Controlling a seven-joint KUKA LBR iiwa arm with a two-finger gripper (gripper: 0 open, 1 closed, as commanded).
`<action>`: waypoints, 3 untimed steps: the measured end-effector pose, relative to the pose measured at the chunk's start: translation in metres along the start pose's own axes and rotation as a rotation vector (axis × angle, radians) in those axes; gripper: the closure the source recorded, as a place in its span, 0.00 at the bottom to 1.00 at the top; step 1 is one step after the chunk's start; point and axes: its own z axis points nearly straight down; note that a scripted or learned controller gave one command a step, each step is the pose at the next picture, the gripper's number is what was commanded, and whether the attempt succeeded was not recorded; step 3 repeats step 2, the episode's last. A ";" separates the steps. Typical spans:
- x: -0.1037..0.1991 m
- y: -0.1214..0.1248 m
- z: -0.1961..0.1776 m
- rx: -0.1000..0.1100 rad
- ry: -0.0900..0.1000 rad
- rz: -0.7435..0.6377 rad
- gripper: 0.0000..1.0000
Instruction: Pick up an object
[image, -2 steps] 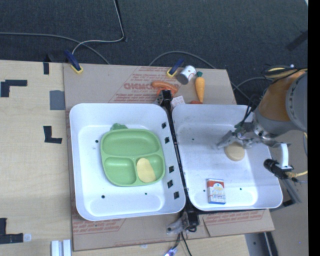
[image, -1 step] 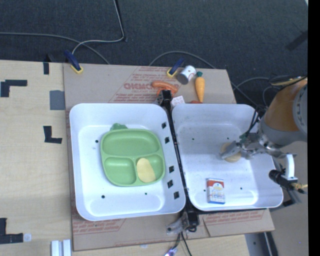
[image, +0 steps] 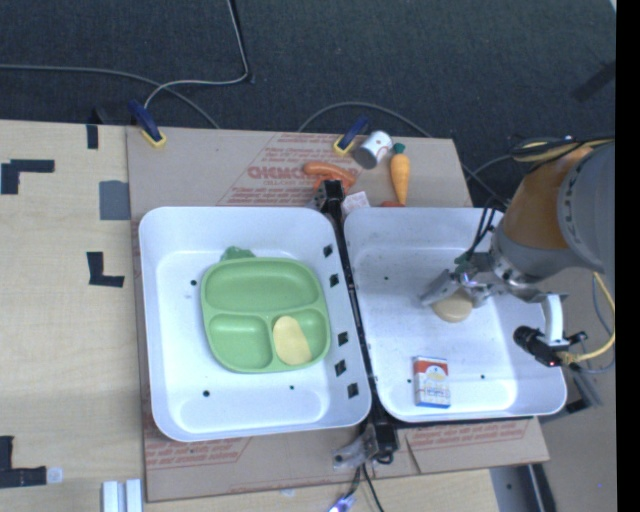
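My wrist hides part of the small round tan object (image: 453, 309); my fingers (image: 437, 292) seem spread above it, touching perhaps

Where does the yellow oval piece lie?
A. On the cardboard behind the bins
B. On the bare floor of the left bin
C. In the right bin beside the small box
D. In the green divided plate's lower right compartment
D: the yellow oval piece lies inside the green divided plate, in its lower right compartment, in the left bin.
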 end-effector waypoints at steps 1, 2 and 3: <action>0.000 0.000 -0.010 -0.001 0.000 0.000 1.00; 0.071 0.032 0.001 0.001 0.003 -0.001 1.00; 0.071 0.032 0.001 0.001 0.003 -0.001 1.00</action>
